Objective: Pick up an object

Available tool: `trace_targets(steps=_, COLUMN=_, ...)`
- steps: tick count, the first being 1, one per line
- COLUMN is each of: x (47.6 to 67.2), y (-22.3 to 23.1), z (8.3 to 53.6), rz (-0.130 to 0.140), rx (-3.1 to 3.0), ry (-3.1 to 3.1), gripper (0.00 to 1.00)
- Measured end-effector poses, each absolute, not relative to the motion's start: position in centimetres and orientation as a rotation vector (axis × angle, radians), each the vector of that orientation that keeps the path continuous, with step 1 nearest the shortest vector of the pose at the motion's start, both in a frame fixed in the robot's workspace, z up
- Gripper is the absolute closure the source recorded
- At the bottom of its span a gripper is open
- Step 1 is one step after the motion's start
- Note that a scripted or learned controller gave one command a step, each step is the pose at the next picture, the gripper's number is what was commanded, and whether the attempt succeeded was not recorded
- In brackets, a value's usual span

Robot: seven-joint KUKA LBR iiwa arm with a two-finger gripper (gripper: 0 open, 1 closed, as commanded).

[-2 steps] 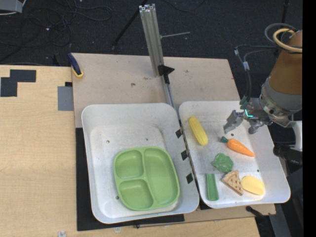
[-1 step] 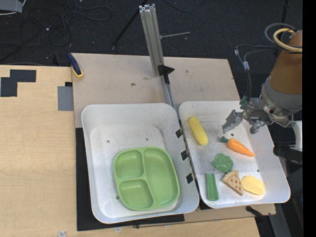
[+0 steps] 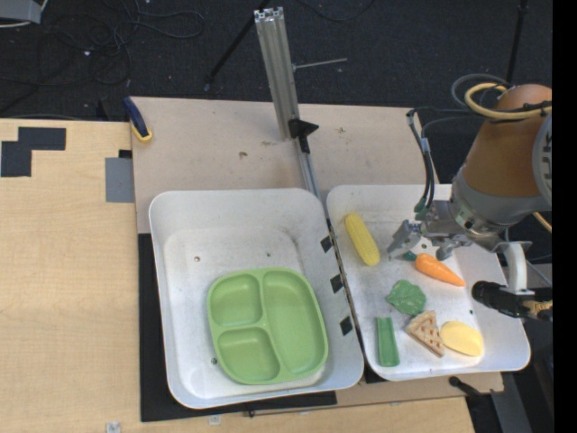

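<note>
Gripper (image 3: 416,243) low in right bin (image 3: 505,354), far-right part, fingers spread, nothing betw them. Carrot (image 3: 440,270) just near-right of tips, corn (image 3: 361,238) to left by divider edge; bare floor betw corn & gripper. Near end crowded: 1 green leafy pc (image 3: 407,297), 1 green stick (image 3: 387,342), 1 wedge (image 3: 425,333), 1 yellow pc (image 3: 462,338) touching wedge. 6 items total. Left bin (image 3: 180,242): 1 green 3-compartment tray (image 3: 268,326), far half bare.
</note>
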State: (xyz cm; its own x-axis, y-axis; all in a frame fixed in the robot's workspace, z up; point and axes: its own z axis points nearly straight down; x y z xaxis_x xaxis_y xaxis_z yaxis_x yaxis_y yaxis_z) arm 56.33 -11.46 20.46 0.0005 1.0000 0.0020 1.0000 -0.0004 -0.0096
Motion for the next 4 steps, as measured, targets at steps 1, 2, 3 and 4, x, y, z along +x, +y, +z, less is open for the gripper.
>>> trace_targets(steps=1, x=56.0, y=-11.1, z=14.0, rz=0.009, rx=-2.216, ry=-2.214, gripper=0.0)
trace_targets(steps=2, x=56.1, y=-11.1, z=9.2, rz=-0.001, rx=-2.22, ry=-2.221, gripper=0.0)
trace_targets(steps=3, x=56.3, y=-11.2, z=10.5, rz=-0.007, rx=-2.23, ry=-2.22, gripper=1.0)
trace_targets(steps=4, x=56.6, y=-11.6, z=14.7, rz=-0.001, rx=-2.222, ry=-2.222, gripper=1.0)
